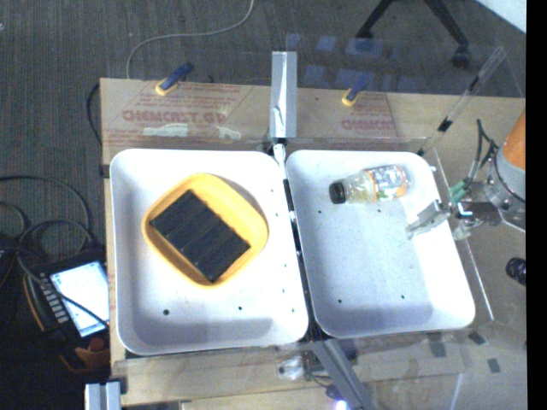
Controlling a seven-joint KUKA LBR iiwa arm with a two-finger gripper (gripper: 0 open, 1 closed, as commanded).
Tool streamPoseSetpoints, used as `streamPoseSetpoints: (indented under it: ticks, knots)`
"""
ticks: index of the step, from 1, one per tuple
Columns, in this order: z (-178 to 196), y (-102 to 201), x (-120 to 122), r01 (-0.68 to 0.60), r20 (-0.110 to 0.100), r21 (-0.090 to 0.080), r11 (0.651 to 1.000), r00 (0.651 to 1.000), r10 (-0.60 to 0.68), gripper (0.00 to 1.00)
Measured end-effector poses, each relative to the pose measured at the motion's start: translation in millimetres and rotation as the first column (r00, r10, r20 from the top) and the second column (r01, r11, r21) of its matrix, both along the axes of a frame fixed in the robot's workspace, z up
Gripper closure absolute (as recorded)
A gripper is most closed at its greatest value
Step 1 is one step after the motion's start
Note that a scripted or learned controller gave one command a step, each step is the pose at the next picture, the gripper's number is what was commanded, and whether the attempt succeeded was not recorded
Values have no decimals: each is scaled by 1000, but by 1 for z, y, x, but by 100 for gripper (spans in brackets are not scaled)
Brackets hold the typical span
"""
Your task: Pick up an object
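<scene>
End effector at the right bin's edge, bottle lying nearby.
The bottle (370,184) lies in the right bin (385,306); the end effector (430,218) hovers just beside it, fingers apparently empty, their opening unclear.

My bench (120,109) is carrying two white bins side by side, the left bin (128,314) reaching toward its left edge and the right bin (444,310) sitting toward its right edge.

I count two shallow white plastic bins (128,254) (444,301), one yellow-rimmed black sponge (204,229), one clear plastic bottle (371,184)
</scene>
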State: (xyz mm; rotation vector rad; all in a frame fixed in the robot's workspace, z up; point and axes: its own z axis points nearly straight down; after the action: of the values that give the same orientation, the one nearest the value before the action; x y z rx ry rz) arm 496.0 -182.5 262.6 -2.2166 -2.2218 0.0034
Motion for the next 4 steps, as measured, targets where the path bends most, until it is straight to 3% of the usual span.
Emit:
streamPoseSetpoints:
  ticks: [1,2,3,4]
  knots:
    - [-55,1,-12,10,0,0,1000,1000,-10,0]
    - [-23,20,49,199,0,-2,980,980,-199,0]
    - [-33,44,111,134,0,-3,991,991,-134,0]
    - [-131,32,150,39,2,-1,999,999,-39,0]
